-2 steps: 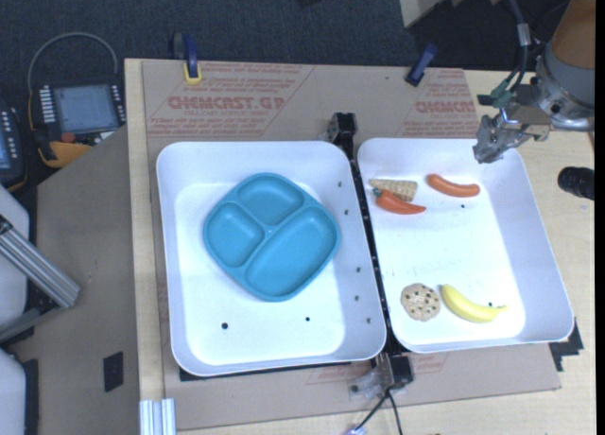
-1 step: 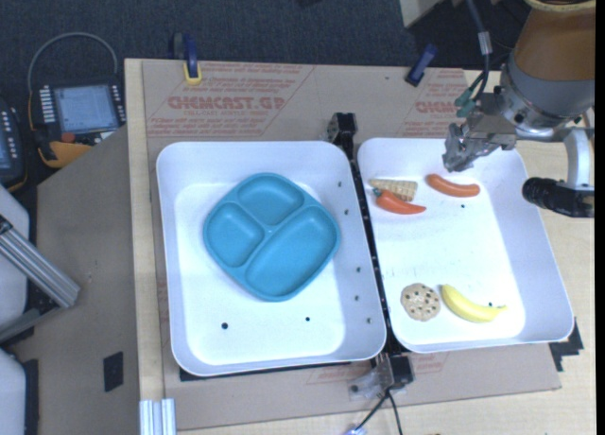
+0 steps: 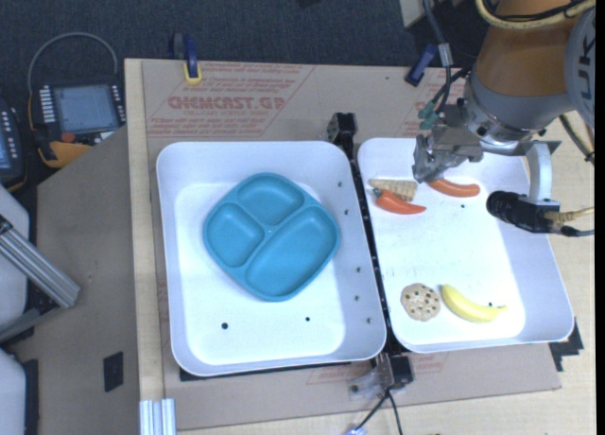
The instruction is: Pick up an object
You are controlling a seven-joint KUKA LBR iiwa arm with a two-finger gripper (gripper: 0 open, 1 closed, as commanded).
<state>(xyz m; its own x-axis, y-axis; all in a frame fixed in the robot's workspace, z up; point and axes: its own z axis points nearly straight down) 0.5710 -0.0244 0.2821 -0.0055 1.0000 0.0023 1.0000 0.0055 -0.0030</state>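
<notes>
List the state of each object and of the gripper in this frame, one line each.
blue plate: upright, flat in the left bin.
banana: lying in the right bin.
cookie: flat beside the banana.
carrot: lying flat.
sandwich wedge: touching the carrot.
red pepper: lying under the gripper.
gripper: low over the right bin.

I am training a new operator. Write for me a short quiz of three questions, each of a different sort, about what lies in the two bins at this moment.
1. True or false: the blue divided plate lies in the left bin.
2. Which item lies nearest the banana in the right bin? A) cookie B) carrot C) cracker
3. Fill in: the gripper hangs over the ____ end of the right bin, near the orange sausage-shaped piece.

Key: 1 true; 2 A; 3 far.
</notes>
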